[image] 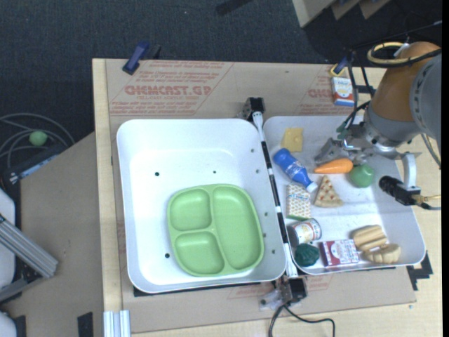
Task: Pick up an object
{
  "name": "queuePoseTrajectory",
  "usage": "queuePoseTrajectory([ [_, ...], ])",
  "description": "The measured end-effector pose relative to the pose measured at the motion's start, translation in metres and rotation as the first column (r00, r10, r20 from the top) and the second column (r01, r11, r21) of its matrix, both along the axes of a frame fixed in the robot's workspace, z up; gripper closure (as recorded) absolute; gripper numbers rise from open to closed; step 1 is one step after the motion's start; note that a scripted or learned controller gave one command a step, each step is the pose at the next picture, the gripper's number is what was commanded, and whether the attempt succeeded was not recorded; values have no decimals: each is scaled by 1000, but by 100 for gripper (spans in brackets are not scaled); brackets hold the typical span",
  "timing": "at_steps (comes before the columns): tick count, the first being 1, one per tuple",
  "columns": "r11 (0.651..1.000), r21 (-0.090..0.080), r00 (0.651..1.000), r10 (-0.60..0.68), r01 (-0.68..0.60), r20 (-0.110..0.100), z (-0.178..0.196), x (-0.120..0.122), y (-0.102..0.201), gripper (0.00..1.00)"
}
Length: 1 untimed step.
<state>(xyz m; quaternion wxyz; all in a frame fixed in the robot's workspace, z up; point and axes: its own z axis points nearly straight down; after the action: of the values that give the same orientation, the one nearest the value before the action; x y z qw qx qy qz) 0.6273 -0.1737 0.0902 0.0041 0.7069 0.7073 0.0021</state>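
My gripper (342, 148) hangs low over the back of the right bin (414, 225), coming in from the right. Just under its tip lies an orange carrot (333, 166), with a green ball (363, 176) right beside it. I cannot tell whether the gripper touches the carrot. Around them lie a blue bottle (292, 168), a yellow cheese wedge (293, 139), a pizza slice (327, 193) and a checked cracker (298, 202). Nearer the front are a small can (306, 231), a green lid (306, 255), a red and white box (339, 252) and bread rolls (374, 243).
The left bin (140, 153) holds a green divided plate (214, 229). A black clamp (255, 107) sits where the bins meet at the back. A small blue and white box (342, 88) lies on the board behind the right bin.
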Motion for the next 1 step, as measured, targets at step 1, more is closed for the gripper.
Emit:
queuePoseTrajectory([
  [1,1000,-4,1000,0,0,7,1,-17,45,0],
])
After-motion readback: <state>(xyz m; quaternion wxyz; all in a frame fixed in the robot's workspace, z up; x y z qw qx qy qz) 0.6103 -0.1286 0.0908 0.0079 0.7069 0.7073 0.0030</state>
